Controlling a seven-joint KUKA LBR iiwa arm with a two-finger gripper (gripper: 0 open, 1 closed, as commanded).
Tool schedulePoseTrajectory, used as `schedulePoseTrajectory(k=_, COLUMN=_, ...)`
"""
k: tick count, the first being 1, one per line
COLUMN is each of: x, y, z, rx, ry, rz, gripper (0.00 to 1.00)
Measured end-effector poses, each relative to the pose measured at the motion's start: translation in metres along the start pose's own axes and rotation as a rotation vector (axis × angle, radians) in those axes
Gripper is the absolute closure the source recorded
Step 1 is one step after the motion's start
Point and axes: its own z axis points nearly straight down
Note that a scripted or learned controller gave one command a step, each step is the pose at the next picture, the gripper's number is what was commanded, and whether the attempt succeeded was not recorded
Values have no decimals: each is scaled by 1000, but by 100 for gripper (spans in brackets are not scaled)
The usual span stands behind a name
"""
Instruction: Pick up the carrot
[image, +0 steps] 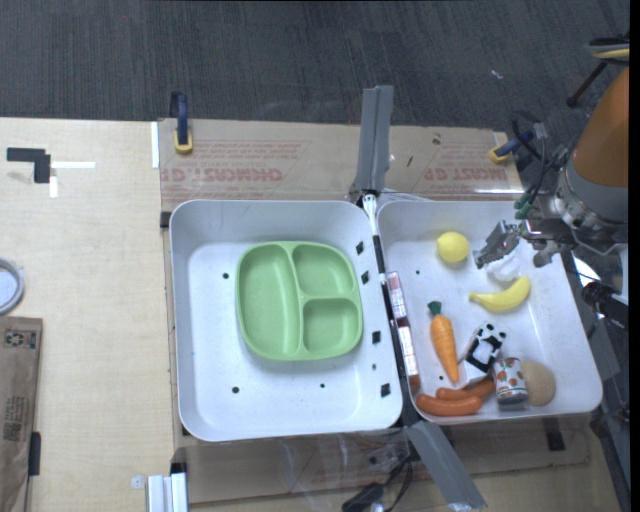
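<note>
An orange carrot (444, 347) with a small green top lies in the right bin (565, 405), left of centre, its tip pointing toward the front. My gripper (517, 251) hangs over the back right of that bin, above and to the right of the carrot, well apart from it. Its fingers stand open with nothing held between them. A yellow banana (502, 294) lies just below the gripper.
A yellow lemon (453, 247) sits left of the gripper. Near the carrot are a black-and-white toy (485, 348), a small can (510, 381), a beige ball (539, 382) and red sausages (455, 401). The left bin (200, 400) holds a green divided plate (300, 300).
</note>
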Motion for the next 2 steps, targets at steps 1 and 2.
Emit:
schedulePoseTrajectory(k=1, x=25, y=-14, z=120, rx=0, ry=1, rz=-147, gripper=0)
schedulePoseTrajectory(k=2, x=31, y=-34, z=150, rx=-1, ry=1, rz=-186, gripper=0)
